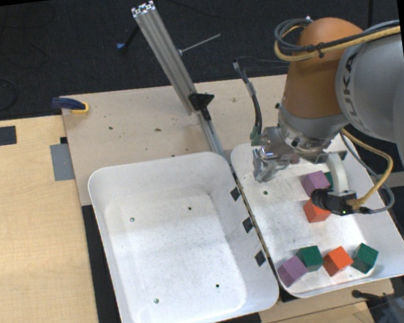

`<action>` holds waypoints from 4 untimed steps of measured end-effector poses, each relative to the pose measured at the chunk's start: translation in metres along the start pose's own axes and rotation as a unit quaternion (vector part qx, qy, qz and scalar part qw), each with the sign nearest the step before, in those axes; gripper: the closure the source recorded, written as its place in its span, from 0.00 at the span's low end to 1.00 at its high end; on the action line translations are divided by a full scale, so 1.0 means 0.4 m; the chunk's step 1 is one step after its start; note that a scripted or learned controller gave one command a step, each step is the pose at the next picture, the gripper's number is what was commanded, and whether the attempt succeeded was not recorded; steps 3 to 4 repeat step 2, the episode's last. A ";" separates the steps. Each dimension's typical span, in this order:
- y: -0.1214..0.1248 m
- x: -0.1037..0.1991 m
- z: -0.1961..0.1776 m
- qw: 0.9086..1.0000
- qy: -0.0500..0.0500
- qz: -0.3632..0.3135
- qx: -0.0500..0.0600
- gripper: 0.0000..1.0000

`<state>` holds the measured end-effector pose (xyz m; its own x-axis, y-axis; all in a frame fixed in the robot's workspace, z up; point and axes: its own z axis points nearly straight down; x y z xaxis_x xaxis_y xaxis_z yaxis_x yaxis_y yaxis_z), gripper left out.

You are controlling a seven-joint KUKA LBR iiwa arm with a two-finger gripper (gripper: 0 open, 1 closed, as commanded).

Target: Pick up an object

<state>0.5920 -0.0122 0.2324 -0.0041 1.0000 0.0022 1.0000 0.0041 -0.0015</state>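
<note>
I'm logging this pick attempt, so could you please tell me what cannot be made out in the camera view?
- Pincer: too small and blurred to tell open or shut.
- Orange block: partly hidden by a black part of the arm.
- Purple block: partly covered by the arm.
- Right bin: its far right rim is hidden under the arm.

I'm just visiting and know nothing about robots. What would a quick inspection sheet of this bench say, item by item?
Surface: wooden bench bearing a left bin and a right bin, side by side.
Job's things: six blocks in the right bin: purple, orange, purple, green, orange, green.
Clutter: nothing seen.
Grippers: gripper over the right bin's far end, holding nothing visible.
Cables: yellow and black cables loop along the wrist.
Surroundings: slanted aluminium bar, dark floor behind.
</note>
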 end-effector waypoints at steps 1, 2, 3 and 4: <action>0.043 0.125 -0.022 1.000 0.000 0.000 0.000 1.00; 0.080 0.251 -0.037 1.000 0.000 0.000 0.000 1.00; 0.080 0.251 -0.037 1.000 0.000 0.000 0.000 1.00; 0.080 0.251 -0.037 1.000 0.000 0.000 0.000 1.00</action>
